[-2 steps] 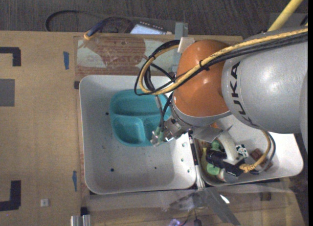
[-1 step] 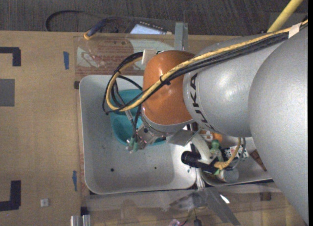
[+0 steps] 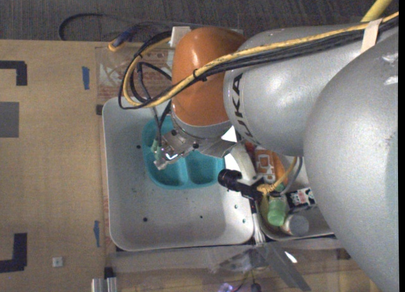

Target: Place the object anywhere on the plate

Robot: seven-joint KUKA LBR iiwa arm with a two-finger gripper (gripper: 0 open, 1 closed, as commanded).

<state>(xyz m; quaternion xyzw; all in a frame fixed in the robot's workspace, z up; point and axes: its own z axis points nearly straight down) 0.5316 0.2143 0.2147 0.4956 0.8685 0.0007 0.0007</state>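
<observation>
Now the gripper [image 3: 159, 156] is hanging low over the blue plate [image 3: 190, 174] in the left bin [image 3: 126, 221]. Something small and green is sitting right at its tip (maybe the object; it looks light, maybe slippery). Grabbing its middle seems safest.

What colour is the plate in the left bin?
Light blue/turquoise plate, seen in the camera view, partly under the end effector.

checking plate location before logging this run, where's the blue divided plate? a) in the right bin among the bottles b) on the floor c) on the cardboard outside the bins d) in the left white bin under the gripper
d: the blue plate lies on the floor of the left white bin, with the gripper directly over its left part.
</observation>
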